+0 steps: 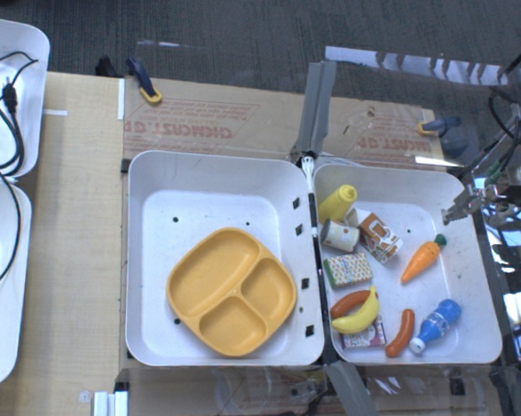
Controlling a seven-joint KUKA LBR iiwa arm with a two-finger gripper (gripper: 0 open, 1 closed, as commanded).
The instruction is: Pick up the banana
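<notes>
Yellow banana lies untouched in the right bin, against a red sausage. We judge the approach unstarted; we cannot tell the pincer's state.

Reaches in from the right edge of the view, at about half height. Ends in a small grey metal gripper, pointed to the left and slightly downward. Hangs tilted, not vertical. Continues behind this tip as thin dark rods and cables, rising up and to the right until cut off by the border of the picture. Hard to separate from the bright reflections around the wrist. Too small and too blurred to tell the state of the gripper.
</notes>
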